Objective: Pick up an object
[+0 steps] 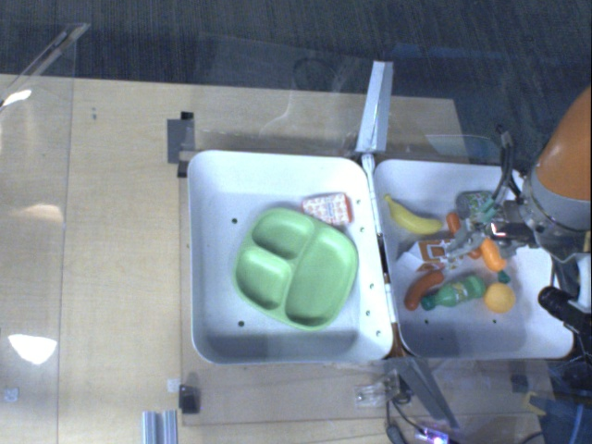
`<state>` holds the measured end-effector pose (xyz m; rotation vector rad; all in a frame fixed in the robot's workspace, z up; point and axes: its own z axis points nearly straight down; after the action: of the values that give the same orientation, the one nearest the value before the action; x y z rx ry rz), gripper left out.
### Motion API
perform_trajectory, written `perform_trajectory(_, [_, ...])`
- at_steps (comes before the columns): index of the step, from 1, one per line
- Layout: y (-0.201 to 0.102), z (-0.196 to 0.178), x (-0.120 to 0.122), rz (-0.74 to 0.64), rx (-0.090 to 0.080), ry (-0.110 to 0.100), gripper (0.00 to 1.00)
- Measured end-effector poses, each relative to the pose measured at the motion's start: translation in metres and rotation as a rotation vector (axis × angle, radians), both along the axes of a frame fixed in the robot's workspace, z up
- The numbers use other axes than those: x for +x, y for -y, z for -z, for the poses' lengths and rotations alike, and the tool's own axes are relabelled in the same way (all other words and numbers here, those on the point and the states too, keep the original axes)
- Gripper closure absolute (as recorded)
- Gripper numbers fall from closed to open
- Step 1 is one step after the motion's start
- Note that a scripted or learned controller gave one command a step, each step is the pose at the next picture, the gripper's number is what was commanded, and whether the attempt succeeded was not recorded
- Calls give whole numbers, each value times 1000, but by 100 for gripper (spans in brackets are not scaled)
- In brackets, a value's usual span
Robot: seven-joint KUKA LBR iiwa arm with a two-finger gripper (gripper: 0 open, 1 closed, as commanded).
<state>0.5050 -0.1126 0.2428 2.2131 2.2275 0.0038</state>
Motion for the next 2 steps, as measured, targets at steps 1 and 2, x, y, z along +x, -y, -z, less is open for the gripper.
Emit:
perform_trajectory(1, [-9, 122, 54, 41, -4, 25, 0])
perform_trajectory(2, [11, 135, 121, 104, -7, 40, 0])
